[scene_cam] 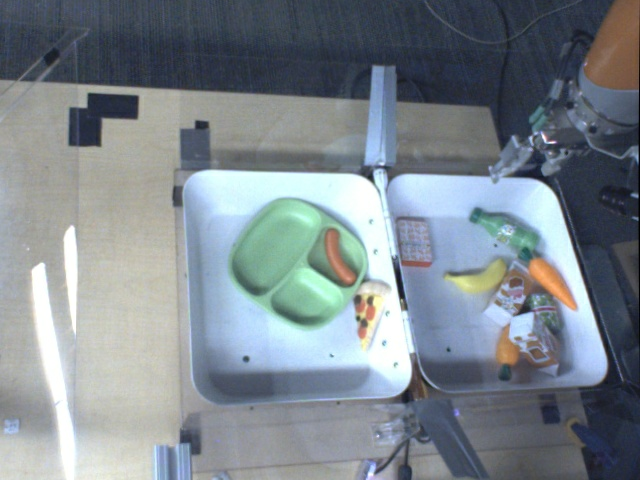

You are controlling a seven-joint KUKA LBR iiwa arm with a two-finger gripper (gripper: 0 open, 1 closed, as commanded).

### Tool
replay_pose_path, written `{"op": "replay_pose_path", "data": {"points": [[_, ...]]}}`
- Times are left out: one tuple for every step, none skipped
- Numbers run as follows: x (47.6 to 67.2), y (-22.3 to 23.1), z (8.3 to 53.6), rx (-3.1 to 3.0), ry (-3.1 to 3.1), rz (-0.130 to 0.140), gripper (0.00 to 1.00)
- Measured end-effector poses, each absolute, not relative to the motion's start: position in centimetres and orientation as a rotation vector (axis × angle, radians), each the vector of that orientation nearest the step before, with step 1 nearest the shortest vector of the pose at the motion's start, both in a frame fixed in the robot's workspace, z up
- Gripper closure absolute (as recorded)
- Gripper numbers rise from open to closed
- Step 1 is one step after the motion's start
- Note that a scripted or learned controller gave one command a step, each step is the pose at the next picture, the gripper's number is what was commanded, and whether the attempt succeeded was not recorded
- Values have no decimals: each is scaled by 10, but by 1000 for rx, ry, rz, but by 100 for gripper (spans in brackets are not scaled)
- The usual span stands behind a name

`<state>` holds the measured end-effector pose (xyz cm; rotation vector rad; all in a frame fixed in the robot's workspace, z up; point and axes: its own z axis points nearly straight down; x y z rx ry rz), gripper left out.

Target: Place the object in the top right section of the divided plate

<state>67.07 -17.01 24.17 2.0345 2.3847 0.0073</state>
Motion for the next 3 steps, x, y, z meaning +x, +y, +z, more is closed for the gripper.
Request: {"op": "replay_pose_path", "data": {"points": [[664,-163,234,2343,2085,8,0],[632,-188,193,2252,2183,7,0],[625,-201,117,2655,1675,5,0]]}}
